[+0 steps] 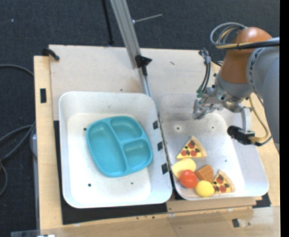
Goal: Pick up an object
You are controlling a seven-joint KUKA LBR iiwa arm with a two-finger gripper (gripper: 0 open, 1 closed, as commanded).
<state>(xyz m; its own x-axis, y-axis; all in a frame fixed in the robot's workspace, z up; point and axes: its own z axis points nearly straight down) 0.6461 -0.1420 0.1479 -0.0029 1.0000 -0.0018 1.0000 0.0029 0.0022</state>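
Two shallow white bins sit side by side on the worktop [100, 65]. The left bin [72, 107] holds a teal divided plate [118, 145], lying flat near its middle. The right bin [248, 169] holds toy food clustered at its near edge — a pizza slice [192, 149], a second pizza slice [224, 182], a red tomato [187, 178], a yellow lemon [204, 188], a brown cracker [204, 172] and a pale yellow piece [180, 166]. The pincer [200, 110] hangs over the right bin's far part, well apart from the food; whether it is spread, I cannot tell.
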